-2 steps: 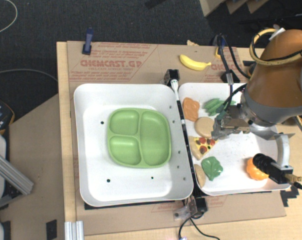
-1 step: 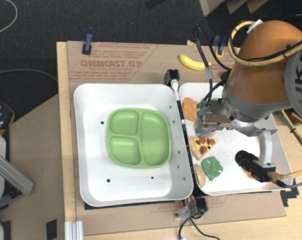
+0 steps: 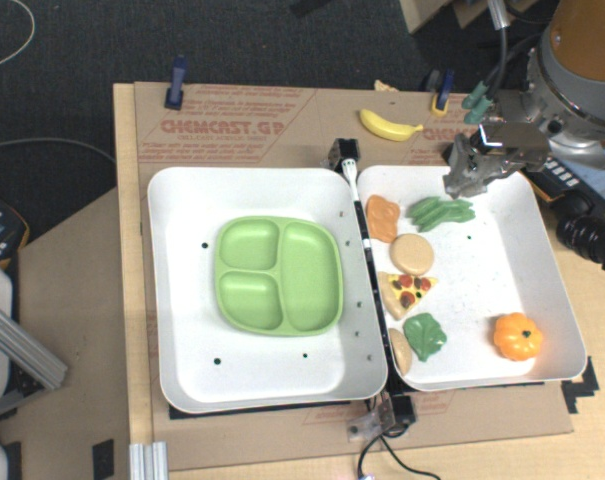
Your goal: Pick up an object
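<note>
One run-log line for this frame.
gripper: above green bean pod toy | right bin | grasp: unconfirmed | green divided plate: left bin

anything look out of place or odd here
One thing: the toy banana lies outside both bins, on the cardboard behind the right bin, while the other toy foods sit inside that bin. The green divided plate sits slightly askew in the left bin. Nothing looks spilled or damaged.

The hand hangs over the right bin's far edge, just beside the green pea pods. A green divided plate lies in the left bin.
</note>
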`<state>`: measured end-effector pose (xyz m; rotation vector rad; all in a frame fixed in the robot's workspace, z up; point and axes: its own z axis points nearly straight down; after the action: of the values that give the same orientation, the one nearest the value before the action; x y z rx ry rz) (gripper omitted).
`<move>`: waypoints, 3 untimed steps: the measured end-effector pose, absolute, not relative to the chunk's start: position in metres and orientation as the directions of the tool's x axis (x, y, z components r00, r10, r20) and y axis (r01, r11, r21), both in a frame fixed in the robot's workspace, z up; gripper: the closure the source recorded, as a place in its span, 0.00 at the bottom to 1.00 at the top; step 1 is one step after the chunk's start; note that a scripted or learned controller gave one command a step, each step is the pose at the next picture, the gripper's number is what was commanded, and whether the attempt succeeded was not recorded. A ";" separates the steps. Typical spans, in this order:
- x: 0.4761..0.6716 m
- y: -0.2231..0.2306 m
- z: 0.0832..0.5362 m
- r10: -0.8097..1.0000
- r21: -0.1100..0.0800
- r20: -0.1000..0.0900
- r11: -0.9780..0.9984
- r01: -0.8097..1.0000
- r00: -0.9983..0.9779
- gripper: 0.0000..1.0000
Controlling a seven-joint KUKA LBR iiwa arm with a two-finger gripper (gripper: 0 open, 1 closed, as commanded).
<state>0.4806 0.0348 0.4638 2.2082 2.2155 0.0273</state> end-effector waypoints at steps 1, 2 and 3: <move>0.479 0.015 0.407 1.000 -0.006 -0.001 -0.003 1.000 0.003 1.00; 0.479 0.067 0.326 1.000 -0.010 0.000 0.005 1.000 -0.005 1.00; 0.480 0.105 0.474 1.000 0.019 0.006 0.005 1.000 -0.005 1.00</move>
<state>0.4804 0.1055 0.4742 2.2091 2.2203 0.0273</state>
